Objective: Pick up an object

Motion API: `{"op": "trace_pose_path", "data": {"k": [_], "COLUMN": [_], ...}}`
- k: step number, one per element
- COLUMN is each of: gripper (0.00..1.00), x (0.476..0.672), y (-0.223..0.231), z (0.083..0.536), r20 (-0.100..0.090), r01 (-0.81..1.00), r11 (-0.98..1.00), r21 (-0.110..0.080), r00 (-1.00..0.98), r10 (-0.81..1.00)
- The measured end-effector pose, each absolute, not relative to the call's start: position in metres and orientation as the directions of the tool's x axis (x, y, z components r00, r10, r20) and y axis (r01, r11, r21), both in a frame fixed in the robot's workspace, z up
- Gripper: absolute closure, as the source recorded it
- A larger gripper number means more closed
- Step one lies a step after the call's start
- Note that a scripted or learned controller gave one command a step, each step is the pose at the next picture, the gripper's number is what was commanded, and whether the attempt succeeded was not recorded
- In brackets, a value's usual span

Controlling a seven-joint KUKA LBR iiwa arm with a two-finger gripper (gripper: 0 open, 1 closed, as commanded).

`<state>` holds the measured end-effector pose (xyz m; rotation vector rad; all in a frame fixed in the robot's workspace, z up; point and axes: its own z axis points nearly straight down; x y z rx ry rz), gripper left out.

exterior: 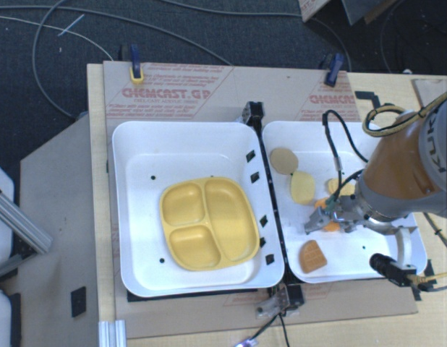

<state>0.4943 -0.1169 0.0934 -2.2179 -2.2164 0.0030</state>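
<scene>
Am reaching into right bin (354,270) with hand (326,221); grip state hidden, cannot tell. Am hovering over small orange piece (330,228), touching or just beside hand. Judging it light, rigid, smooth plastic; best pinched across narrow sides. Brown toast-like piece (312,256) lying near, just left.

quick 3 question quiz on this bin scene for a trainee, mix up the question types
1. True or false: the yellow divided plate lies in the right bin.
2. Which item lies nearest the right bin's front edge?
A. tan round piece
B. brown toast-like piece
C. pale yellow piece
3. How many compartments does the plate have?

Key
1. False; it lies in the left bin.
2. B
3. Three
</scene>
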Motion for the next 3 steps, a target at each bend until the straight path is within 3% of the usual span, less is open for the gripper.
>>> {"op": "trace_pose_path", "data": {"k": [1, 2, 3], "gripper": [0.00, 1.00, 1.00], "x": [0.494, 0.494, 0.492], "y": [-0.116, -0.116, -0.124], "z": [0.084, 0.095, 0.154], "r20": [0.003, 0.003, -0.001], "r01": [1.000, 1.000, 1.000], "r11": [-0.001, -0.001, 0.000], "r21": [-0.004, -0.002, 0.002], "r00": [0.001, 0.001, 0.000], "r10": [1.000, 1.000, 1.000]}}
